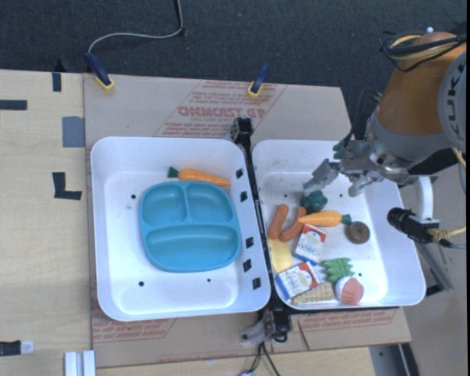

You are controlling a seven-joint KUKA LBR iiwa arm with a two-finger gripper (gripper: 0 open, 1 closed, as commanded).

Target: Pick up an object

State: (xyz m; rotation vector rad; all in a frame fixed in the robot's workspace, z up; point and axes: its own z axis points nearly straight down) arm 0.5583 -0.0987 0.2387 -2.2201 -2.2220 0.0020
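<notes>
Nearest you, the right bin (407, 288) is holding the pickable clutter bunched together: snack packets (304, 266), a broccoli piece (338, 269), sausages (280, 219) and a carrot (323, 218). That crowding is leaving little finger room. Farther back, the gripper (323, 176) is hanging spread apart and gripping nothing, just above a green toy (314, 201), probably your target.

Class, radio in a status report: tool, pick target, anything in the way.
Tool open above right bin, holding nothing. Toy food piled below, unpicked. Blue plate and carrot in left bin, clear of the arm.
</notes>
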